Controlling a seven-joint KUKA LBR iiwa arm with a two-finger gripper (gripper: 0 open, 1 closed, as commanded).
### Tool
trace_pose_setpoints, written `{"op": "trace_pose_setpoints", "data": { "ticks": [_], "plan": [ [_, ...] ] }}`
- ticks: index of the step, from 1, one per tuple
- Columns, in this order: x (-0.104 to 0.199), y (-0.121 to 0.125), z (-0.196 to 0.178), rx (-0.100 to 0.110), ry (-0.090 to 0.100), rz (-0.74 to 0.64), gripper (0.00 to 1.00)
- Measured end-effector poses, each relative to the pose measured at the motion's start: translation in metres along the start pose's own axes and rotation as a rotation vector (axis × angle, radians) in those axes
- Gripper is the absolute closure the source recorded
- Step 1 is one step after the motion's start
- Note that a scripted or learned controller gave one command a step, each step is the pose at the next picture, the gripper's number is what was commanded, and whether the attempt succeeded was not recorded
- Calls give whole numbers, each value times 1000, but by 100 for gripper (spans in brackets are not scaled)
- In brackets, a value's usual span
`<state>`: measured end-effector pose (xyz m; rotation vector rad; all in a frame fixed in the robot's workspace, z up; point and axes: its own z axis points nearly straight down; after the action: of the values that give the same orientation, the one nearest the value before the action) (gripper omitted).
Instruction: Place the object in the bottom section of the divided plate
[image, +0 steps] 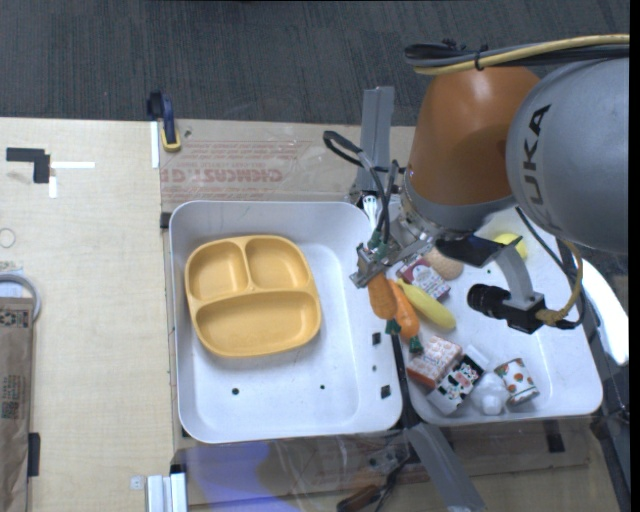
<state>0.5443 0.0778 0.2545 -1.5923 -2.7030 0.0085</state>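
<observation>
At the near edge, dark tools and a clear plastic sheet (300, 470) lie below the 2 bins. The left bin (270, 400), smooth white with rounded corners, carries a matte yellow plate (252, 295) with 3 sections; its bottom section is the widest. In the right bin (560, 385) sit a red-and-white carton (434, 361), a cow-print box (457, 383) and a small printed can (516, 380). Above these a glossy orange carrot (392, 303) lies over the divide between bins, beside a yellow banana (428, 305). The hand (378, 262) hangs right over the carrot's top; whether it grips anything I cannot tell. Beyond, the pale wooden desk (80, 300) bears printed cardboard (250, 172), then dark grey carpet (200, 50).
</observation>
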Motion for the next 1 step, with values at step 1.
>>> {"op": "trace_pose_setpoints", "data": {
  "ticks": [1],
  "plan": [
    [-6,66,37,0,-1,-72,100]
  ]
}}
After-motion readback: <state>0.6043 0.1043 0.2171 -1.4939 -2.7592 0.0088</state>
